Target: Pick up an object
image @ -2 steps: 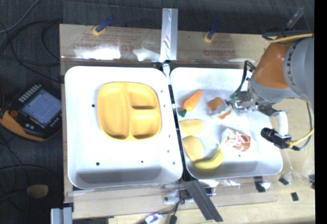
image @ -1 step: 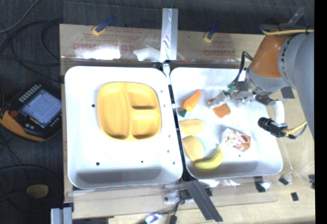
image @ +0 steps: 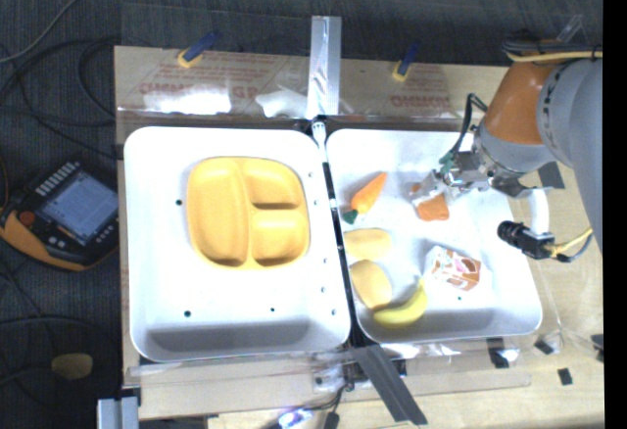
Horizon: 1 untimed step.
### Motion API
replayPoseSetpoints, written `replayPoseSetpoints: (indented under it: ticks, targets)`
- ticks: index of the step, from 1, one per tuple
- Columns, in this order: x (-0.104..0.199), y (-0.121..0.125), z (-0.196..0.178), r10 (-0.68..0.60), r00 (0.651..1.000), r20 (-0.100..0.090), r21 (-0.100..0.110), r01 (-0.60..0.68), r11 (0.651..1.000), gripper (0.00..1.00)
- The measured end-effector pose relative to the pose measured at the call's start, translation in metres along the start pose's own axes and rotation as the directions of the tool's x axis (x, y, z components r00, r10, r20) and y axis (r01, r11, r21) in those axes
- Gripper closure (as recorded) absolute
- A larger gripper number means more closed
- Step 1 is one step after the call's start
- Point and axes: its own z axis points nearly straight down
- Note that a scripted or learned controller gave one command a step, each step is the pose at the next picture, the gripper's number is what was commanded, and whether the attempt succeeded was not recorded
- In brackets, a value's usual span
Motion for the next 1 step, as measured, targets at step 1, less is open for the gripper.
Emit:
replayPoseSetpoints:
  ticks: [1]
  targets:
    - [0.0556,0.0173,-0.0838,0.124,0.992,-0.001,0.014,-0.124,0.992,1.0]
